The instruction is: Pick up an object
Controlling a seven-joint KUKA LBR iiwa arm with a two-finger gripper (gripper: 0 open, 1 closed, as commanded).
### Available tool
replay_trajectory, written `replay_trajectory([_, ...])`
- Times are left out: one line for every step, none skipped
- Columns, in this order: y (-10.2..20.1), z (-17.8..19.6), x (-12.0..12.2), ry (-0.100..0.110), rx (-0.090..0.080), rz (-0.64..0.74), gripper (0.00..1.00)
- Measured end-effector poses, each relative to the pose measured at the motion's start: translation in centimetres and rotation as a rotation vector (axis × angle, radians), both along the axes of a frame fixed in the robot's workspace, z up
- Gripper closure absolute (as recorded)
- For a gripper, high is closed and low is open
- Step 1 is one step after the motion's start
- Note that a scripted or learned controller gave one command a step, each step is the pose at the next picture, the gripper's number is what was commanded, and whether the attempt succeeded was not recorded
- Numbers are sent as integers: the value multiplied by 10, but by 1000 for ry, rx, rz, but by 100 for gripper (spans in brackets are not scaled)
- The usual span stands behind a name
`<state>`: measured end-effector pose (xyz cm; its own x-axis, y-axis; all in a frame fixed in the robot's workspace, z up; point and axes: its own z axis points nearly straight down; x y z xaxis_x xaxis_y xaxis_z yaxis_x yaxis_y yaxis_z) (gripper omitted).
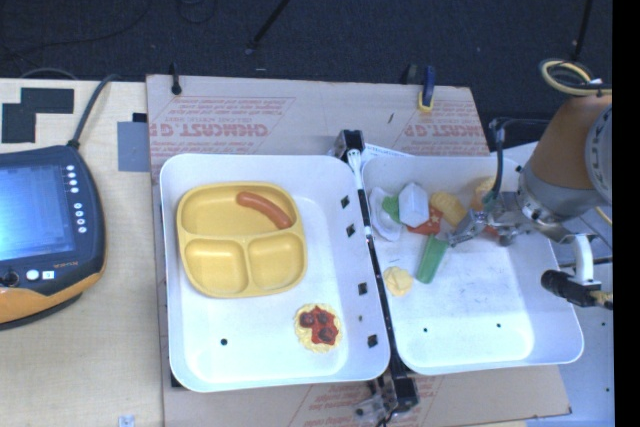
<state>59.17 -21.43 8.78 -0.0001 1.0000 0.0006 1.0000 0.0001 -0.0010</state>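
Seen from above, the arm enters from the right edge and bends low over the right bin, its orange band uppermost and the grey wrist angled down toward the bin's upper middle. The gripper sits at the end of that reach, down among the cluttered objects; whether it is spread or clenched cannot be told, since its tip merges with the pile.

Just beside the gripper lies a green cylinder, tilted, with its upper end near a small red piece. Above them sit a pale green-and-white object and a yellow object, all crowded into the bin's upper left part (nothing is visibly lifted clear of the floor). A small yellow piece rests apart, against the bin's left wall.

The left bin bears a yellow divided plate with a sausage in its top compartment, and a small pizza toy lies below the plate.
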Motion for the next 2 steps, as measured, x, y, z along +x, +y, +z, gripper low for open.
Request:
replay_trajectory([26, -1, -20, 3, 0, 0, 0])
replay_trajectory([45, 0, -13, 1, 1, 1, 0])
